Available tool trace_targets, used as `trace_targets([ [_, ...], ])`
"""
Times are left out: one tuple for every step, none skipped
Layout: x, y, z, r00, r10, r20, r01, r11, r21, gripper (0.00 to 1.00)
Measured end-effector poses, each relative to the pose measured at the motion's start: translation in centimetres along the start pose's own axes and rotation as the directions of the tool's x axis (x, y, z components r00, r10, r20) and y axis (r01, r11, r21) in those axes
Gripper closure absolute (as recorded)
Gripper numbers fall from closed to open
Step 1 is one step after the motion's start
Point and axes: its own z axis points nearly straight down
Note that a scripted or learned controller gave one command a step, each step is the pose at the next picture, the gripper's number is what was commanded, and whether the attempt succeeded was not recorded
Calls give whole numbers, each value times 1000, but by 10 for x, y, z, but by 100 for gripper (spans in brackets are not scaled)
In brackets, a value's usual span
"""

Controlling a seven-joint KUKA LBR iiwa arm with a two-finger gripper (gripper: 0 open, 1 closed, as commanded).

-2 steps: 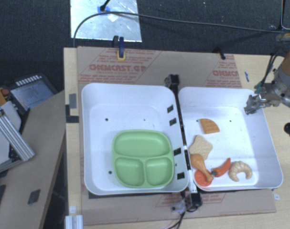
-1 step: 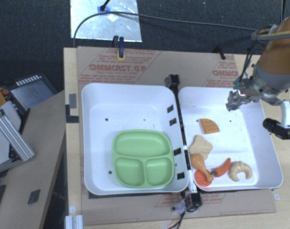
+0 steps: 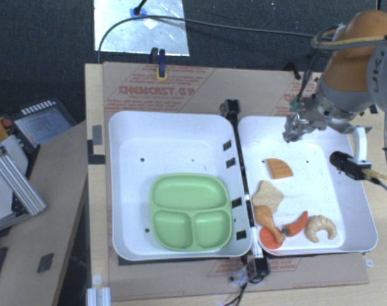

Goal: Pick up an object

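Two shallow white bins side by side: left bin [image 3: 126, 171], right bin [image 3: 346, 196]. One green divided plate [image 3: 190, 210] with three compartments, in the left bin. Five toy food pieces in the right bin: one orange wedge [image 3: 278, 168], one beige bread piece [image 3: 268, 196], one chicken drumstick [image 3: 268, 220], one red-orange pepper [image 3: 294, 224], one croissant [image 3: 321, 227]. One claw [image 3: 294, 132].
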Motion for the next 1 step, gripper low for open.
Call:
trace_targets([
  [52,8,-10,1000,0,-1,0,1000,1,100],
])
